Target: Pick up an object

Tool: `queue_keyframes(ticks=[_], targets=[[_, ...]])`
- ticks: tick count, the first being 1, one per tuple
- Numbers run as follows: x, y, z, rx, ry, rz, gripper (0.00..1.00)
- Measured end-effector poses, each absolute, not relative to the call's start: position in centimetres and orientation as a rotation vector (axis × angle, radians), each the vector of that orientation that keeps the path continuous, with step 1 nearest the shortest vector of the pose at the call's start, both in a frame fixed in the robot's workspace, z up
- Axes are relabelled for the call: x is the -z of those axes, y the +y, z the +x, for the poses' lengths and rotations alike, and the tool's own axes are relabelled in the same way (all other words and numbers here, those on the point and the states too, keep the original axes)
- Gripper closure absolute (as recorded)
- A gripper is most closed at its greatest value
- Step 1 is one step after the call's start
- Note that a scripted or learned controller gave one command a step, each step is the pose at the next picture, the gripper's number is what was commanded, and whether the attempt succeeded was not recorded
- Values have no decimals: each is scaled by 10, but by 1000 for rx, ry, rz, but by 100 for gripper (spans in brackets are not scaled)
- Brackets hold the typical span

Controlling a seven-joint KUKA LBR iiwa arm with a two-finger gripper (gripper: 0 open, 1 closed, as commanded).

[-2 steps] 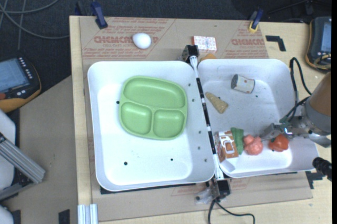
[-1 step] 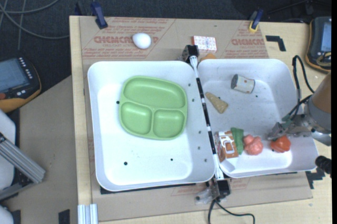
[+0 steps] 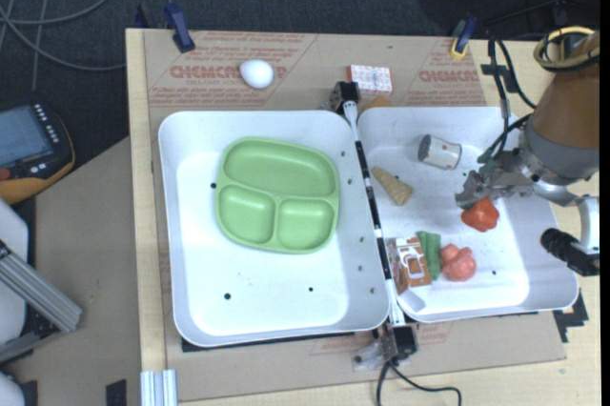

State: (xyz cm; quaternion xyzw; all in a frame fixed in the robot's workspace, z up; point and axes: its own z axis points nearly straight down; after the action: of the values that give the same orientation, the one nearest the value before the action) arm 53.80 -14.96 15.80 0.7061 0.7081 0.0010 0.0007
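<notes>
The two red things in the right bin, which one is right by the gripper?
The red one higher up in the right bin, directly beneath the gripper. The other, a paler pinkish-red piece, lies lower down beside a green item, apart from the gripper.

The grey arm with its orange band (image 3: 572, 123) is cut off by the right edge, and its wrist covers part of the right white bin's far wall (image 3: 496, 113). The 2-finger gripper (image 3: 479, 194) sits right above the red rounded object (image 3: 480, 216), hiding its top; whether the fingers touch it cannot be told. The print on the small orange-and-white packet (image 3: 411, 263) is too small to read.
</notes>
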Motion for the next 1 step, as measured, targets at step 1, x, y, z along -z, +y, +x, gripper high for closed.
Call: queue_keyframes(ticks=[1], targets=[[-185, -52, 570, -2, 2223, 2219, 100]])
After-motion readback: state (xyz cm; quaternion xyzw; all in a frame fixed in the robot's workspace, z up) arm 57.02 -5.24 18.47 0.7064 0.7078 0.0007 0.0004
